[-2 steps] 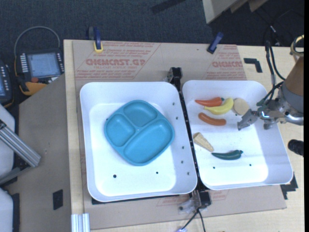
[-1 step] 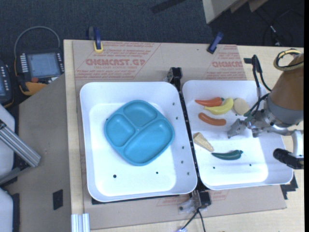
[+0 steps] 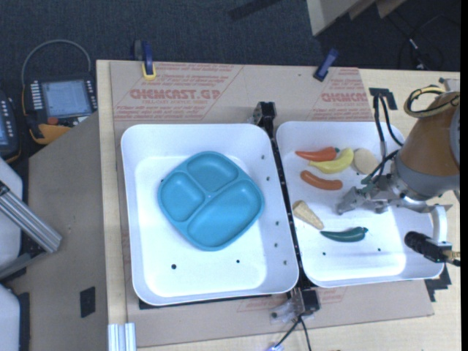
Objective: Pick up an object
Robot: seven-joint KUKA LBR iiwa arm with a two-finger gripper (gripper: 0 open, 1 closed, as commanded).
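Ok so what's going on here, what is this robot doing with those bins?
The arm reaches in from the right, and its gripper sits low over the right bin, among toy foods: an orange chili, a banana, a sausage, a cone-shaped piece and a dark green pepper. Nothing is visibly between its fingers. The left bin holds a blue divided plate, untouched.
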